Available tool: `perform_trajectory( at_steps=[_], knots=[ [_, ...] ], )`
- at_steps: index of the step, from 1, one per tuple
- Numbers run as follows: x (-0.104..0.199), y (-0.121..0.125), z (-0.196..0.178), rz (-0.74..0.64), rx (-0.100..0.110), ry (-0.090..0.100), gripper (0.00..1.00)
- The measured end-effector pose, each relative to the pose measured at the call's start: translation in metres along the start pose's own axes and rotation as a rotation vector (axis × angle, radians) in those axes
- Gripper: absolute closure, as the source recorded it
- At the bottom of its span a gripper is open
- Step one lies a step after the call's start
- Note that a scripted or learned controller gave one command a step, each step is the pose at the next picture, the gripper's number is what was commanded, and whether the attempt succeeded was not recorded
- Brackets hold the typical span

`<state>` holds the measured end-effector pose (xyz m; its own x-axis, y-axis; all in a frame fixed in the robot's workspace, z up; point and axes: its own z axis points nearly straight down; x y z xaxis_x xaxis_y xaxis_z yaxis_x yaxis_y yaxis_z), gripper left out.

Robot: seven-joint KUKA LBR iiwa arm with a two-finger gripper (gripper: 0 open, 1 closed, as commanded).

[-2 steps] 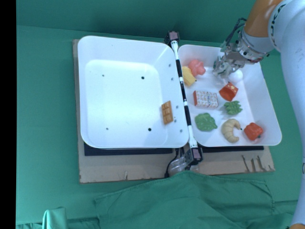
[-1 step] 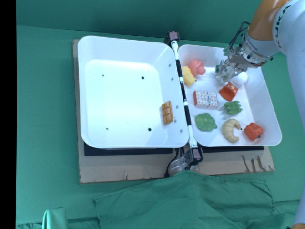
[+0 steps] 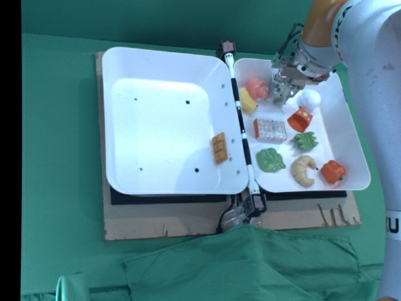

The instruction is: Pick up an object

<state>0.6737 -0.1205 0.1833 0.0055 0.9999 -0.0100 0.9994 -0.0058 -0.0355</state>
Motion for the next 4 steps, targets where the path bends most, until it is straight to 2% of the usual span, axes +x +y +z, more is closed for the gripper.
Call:
perform_trajectory(
  at_steps=[1,2,3,4],
  knots=[
    [-0.003,-0.001,-0.013,0.007,-0.001,0.002,1.00],
    [0.006,0.013,-0.005,0.007,0.039,0.007,1.00],
    [-0.013,0.012,-0.003,0.002,0.035,0.023,1.00],
    [-0.016,0.010,-0.014,0.006,0.044,0.018,1.00]
  ],
)
